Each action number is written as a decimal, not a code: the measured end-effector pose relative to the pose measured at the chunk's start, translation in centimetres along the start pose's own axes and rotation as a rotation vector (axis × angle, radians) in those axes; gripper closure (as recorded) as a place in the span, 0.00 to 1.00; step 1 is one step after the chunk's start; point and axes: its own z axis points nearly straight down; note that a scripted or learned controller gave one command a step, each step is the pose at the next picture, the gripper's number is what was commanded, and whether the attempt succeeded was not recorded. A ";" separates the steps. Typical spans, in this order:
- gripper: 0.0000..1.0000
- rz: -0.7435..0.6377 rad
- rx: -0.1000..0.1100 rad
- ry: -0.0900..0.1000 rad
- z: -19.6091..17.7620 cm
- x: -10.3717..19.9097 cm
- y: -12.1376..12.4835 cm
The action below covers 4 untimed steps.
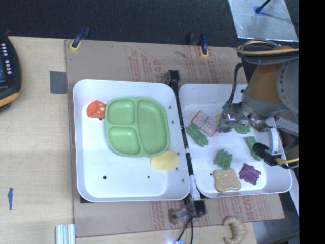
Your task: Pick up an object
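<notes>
At the far left of the frame, the left white bin (84,136) holds a small red piece with a yellow star (96,109) at its upper-left corner, touching the rim of a light green three-compartment plastic plate (137,126) set in the bin's middle. A pale yellow rounded lump (164,160) lies just below the plate's lower-right edge.

Right of centre, the right white bin (203,189) holds the pickable items: a dark green elongated piece (196,135), a pale card-like packet with red print (204,122), a green leafy toy (222,158), a tan toast-shaped slice (226,180) and a purple grape cluster (249,173).

At the right of the frame, the gripper (229,122) sits low over the bin's upper middle, just beside the packet. Whether it is spread or pressed together cannot be told; nothing is visibly pinched.

Judgement: the grasp is not yet made. The packet lies flat and close to the dark green piece, so a clean descent centred on one item alone is advisable, avoiding the bin wall.
</notes>
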 end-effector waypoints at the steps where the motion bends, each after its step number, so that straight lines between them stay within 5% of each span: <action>1: 0.00 0.001 0.000 0.000 0.0 -0.1 0.0; 2: 0.00 0.001 -0.001 0.015 0.1 -6.7 7.0; 3: 0.00 0.008 0.005 0.004 -8.8 -4.0 -3.3; 4: 0.00 0.004 -0.002 -0.002 0.6 -6.5 -6.4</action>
